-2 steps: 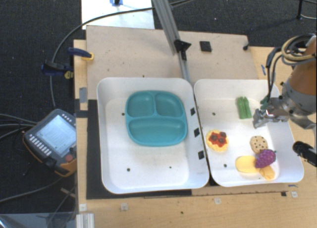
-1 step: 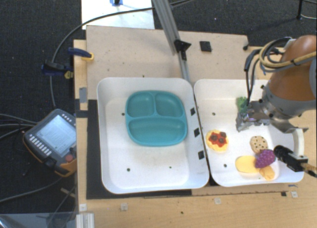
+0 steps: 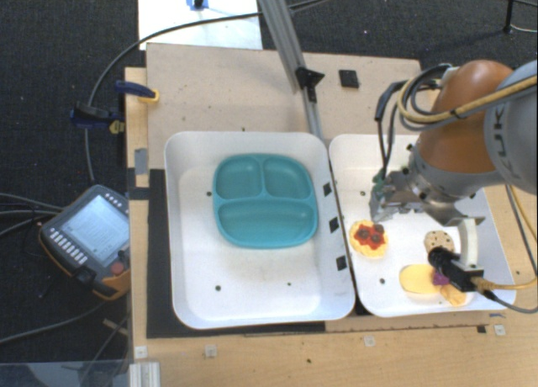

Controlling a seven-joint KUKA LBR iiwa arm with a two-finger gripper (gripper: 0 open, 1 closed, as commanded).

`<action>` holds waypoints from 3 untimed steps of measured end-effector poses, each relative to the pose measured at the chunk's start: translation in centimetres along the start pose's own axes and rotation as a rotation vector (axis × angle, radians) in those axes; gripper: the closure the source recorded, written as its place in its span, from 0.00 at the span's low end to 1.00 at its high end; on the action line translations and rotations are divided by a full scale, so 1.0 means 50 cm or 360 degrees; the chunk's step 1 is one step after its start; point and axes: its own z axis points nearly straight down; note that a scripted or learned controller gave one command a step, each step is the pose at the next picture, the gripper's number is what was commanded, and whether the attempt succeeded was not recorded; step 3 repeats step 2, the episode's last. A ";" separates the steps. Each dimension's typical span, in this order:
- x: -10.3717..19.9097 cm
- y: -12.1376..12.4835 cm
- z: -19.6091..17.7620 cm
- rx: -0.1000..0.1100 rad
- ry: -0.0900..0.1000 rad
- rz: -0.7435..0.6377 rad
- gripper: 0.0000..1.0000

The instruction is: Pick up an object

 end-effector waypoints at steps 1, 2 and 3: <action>0.130 0.007 -0.005 -0.0001 0.0002 -0.0004 1.00; 0.252 0.009 -0.027 -0.0001 0.0001 -0.0002 1.00; 0.252 0.009 -0.027 -0.0001 0.0001 -0.0002 1.00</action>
